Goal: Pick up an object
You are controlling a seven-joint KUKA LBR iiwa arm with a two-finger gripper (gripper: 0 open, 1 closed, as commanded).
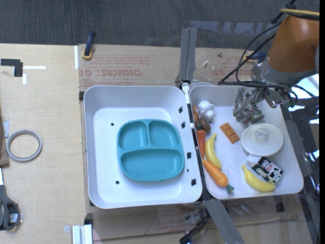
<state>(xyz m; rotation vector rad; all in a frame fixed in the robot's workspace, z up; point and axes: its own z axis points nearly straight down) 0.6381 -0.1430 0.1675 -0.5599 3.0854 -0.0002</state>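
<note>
The desk point(40, 111) was of light wood, with brown cardboard point(127, 67) under two white bins and dark carpet behind. A tape ring point(22, 145) lay on the desk at the far left, well apart from the bins. The left bin point(96, 151) held a blue tray point(151, 150) with three compartments, lying flat near its middle. The right bin point(292, 151) held many small things. A white lid point(262, 139) lay near the middle, and just beside it, toward the left, was a small orange block point(229, 133). Two bananas were there: one point(213, 152) beside a carrot point(215, 173) along the left wall, the other point(258, 180) at the front right, touching a black and white cow toy point(267, 170). A white and brown toy point(204, 111) sat at the back left corner. The arm point(294, 42) came in from the right, and the tool point(249, 111) hung low over the back part of the right bin, just behind the lid. It was not possible to tell how the tool stood, and no thing was seen inside it.
</note>
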